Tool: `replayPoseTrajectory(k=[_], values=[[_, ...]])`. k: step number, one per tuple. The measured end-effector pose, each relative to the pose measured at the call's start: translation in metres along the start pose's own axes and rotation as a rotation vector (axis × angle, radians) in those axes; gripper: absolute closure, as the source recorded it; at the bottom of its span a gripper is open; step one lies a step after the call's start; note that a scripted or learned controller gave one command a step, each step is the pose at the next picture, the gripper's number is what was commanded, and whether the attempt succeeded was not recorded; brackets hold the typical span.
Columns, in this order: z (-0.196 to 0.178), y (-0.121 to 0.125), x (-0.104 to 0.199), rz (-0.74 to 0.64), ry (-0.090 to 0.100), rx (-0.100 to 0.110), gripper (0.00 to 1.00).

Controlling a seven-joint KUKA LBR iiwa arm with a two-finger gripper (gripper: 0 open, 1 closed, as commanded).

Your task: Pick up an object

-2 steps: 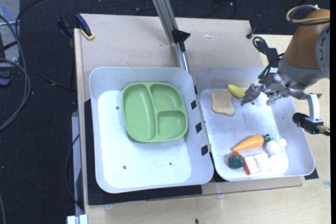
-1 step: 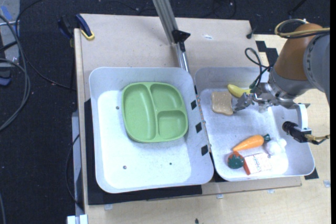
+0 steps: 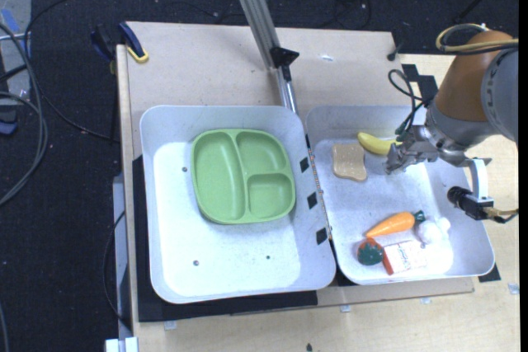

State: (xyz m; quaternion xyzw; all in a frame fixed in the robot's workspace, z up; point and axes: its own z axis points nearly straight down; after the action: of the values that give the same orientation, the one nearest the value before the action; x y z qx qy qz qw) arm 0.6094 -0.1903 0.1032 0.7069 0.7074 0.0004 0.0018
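- Grey claw (image 3: 400,154) down low inside the shallow white bin on the right (image 3: 462,202), near that bin's far side. Cannot tell if spread or pressed together. Nothing seen pinched in it.
- Small yellow toy banana (image 3: 373,143) just beside the claw, on the side toward the other bin. Touching or only close, hard to say.
- Flat tan slice of toy bread (image 3: 350,162) a bit past the banana, lying flat on the bin floor.
- Orange toy carrot with a green top (image 3: 390,223) in front of the claw, closer to the camera, well apart from it.
- Small white round thing (image 3: 431,232) next to the carrot's green end.
- Red and white little box (image 3: 404,258) further out again, by the bin's front edge, with a round green and red toy (image 3: 370,253) right beside it.
- Light green plastic plate with three parts (image 3: 244,176) far from the claw, in the second shallow white bin (image 3: 165,260).
- Long grey metal pole (image 3: 256,0) far behind the claw, slanting up over the pale wooden bench (image 3: 206,62).
- Blue and yellow clamp (image 3: 132,43) farthest off, at the bench's back corner.
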Motion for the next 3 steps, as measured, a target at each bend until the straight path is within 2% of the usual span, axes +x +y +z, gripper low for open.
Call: replayPoseTrajectory(k=[1, 2, 3], values=[[-0.043, 0.002, 0.001, -0.001, 0.000, -0.002, 1.00], [-0.106, 0.007, 0.005, -0.003, 0.000, -0.005, 1.00], [-0.113, 0.008, 0.005, -0.002, 0.001, 0.000, 1.00]])
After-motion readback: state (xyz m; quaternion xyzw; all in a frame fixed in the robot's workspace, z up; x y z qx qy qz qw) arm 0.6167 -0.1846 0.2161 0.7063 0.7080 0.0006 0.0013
